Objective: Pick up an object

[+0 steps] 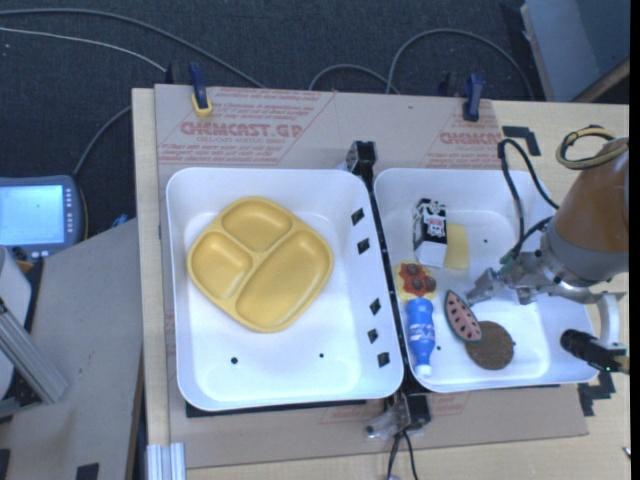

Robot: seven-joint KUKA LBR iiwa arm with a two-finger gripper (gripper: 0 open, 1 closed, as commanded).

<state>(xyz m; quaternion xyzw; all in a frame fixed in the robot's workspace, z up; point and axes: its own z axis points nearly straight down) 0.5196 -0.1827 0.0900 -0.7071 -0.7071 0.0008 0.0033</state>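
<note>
Claw tips [487, 286] sit low in the right bin [520, 190], just right of the toy watermelon slice [461, 316], and nothing is pinched between them; I cannot tell if they are spread or pressed together. That slice lies flat near the front of the bin, touching a brown round cookie [491, 345]. It looks like light, hard plastic, thin and a bit slippery, so pinching it across its narrow sides seems best. A blue bottle [420, 334] lies beside it along the bin's left wall and would likely roll. The yellow plate [261, 262] rests in the left bin [200, 368].
</note>
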